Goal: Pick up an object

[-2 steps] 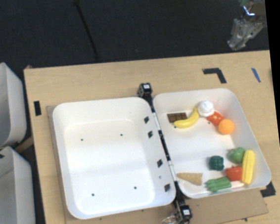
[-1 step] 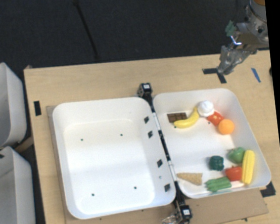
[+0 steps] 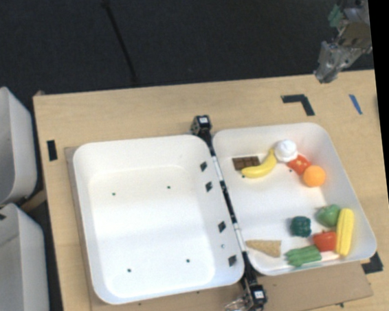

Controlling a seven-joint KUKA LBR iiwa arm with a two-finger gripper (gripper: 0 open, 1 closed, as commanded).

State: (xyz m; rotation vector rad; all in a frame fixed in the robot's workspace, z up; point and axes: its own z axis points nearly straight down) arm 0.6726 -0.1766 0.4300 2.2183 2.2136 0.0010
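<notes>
Scene: two shallow white bins sat side by side on the desk (image 3: pixel 141 112), seen from above at a slant.
Pincer: the pincer (image 3: pixel 329 68) hung high at the upper right, above bare desk and well apart from the bins; whether it was spread or pressed together could not be told at that size.
Right bin: the right bin (image 3: pixel 277 218) carried all the toys, namely a banana (image 3: pixel 259 168) beside a brown block (image 3: pixel 245 161), an orange ball (image 3: pixel 313 176), a white-capped piece (image 3: pixel 286 150), a dark green lump (image 3: pixel 300 226), a corn cob (image 3: pixel 345 231), a green pepper (image 3: pixel 327 215), a red piece (image 3: pixel 324 240), a green pod (image 3: pixel 302 256) and a tan wedge (image 3: pixel 264 247).
Left bin: the left bin (image 3: pixel 146 218) lay bare white.
Step in hand: the approach, by all appearances, with nothing yet grasped.
Best target: the dark green lump looked the safest pick, since it stood apart from its neighbours.
Advice: coming straight down over the centre of one toy would probably serve best.
Risk: the cluster at the lower right corner was crowded against the wall, where a grab could slip.
</notes>
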